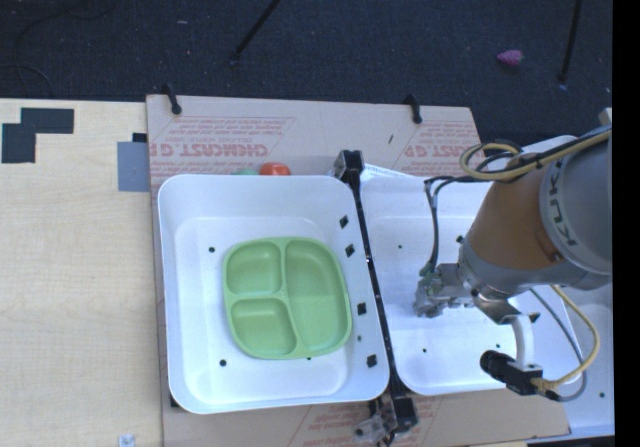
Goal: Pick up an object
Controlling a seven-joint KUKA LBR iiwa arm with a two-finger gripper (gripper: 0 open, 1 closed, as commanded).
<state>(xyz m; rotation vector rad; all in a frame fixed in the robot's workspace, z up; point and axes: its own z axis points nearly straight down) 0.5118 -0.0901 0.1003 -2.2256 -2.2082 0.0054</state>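
Observation:
A light green divided plate (287, 297) lies flat in the middle of the left bin (190, 235). My gripper (433, 298) hangs low over the floor of the right bin (405, 225), near its middle, below the orange-banded wrist (510, 230). The arm covers much of the right bin. I see nothing held at the gripper.
A small red object (275, 170) and a bit of green (245, 172) sit just behind the left bin's far rim on the cardboard. A black divider (365, 275) runs between the bins. Cables (575, 335) loop off the arm at the right.

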